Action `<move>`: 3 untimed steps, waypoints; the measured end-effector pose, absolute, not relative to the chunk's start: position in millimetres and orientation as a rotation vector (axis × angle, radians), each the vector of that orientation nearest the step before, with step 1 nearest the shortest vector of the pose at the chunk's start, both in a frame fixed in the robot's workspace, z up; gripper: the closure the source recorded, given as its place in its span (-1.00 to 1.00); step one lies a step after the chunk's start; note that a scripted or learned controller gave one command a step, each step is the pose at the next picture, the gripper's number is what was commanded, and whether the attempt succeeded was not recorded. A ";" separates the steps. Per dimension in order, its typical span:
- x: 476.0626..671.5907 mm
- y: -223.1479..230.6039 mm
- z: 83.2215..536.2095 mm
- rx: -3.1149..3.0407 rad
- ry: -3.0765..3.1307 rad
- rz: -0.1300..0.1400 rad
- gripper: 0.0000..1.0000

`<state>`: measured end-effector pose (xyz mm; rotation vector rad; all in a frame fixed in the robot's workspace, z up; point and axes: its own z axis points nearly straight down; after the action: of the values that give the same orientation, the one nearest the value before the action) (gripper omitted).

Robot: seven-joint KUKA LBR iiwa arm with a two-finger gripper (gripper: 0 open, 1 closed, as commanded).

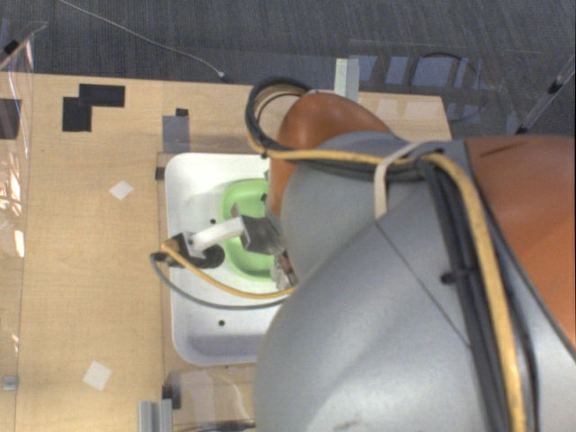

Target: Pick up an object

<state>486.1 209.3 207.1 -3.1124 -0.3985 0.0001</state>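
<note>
Over on the left, the shallow white plastic bin [193,331] holds a pale green rounded plastic object [245,257] near its middle. Right above it hangs the metal gripper [261,232], its state impossible to tell. Further right, the bulky grey arm [396,313] looms.

A broad grey arm casing [396,331] is seen, marked by an orange band [310,124] and an orange panel [531,196]. Yellow and black cables [468,196] are strapped along it by a white tie [385,174]; a black loop [265,106] is coiled at the far end.
</note>
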 end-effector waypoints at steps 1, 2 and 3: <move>486.5 235.5 202.9 -3.123 -0.321 0.000 1.00; 488.5 234.3 214.1 -3.122 -0.318 -0.005 1.00; 487.2 233.8 205.5 -3.124 -0.314 0.000 1.00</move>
<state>487.2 233.8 205.5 -3.1244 -0.3142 -0.0004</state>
